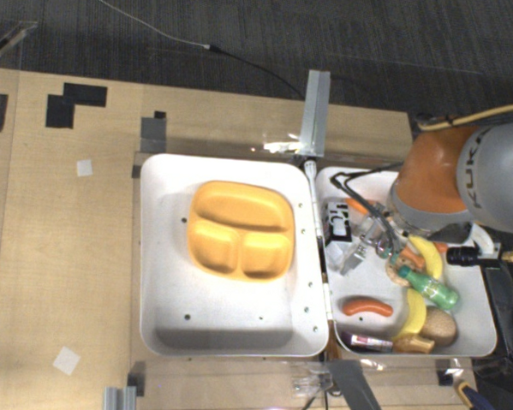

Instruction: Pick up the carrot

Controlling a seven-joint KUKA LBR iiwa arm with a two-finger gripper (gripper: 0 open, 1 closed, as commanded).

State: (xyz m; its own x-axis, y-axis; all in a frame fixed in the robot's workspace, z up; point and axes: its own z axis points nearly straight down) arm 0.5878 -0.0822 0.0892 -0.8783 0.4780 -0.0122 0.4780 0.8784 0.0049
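- The grey arm (472, 181) is reaching in from the right over the right bin (489, 341), its orange band sitting above the bin's far half.
- The gripper (357, 252) is hanging low near the bin's left wall, just beside the divider between the bins; I cannot tell whether it is spread or closed.
- The carrot (368, 308) is lying flat in the near left part of the right bin, just below the gripper and apart from it.
- A banana (416, 311), a green bottle (432, 289) and a brown potato-like thing (439, 325) are crowding the carrot's right side.
- The left bin (159, 263) is holding a yellow divided tray (241, 229), with bare floor running along every wall.
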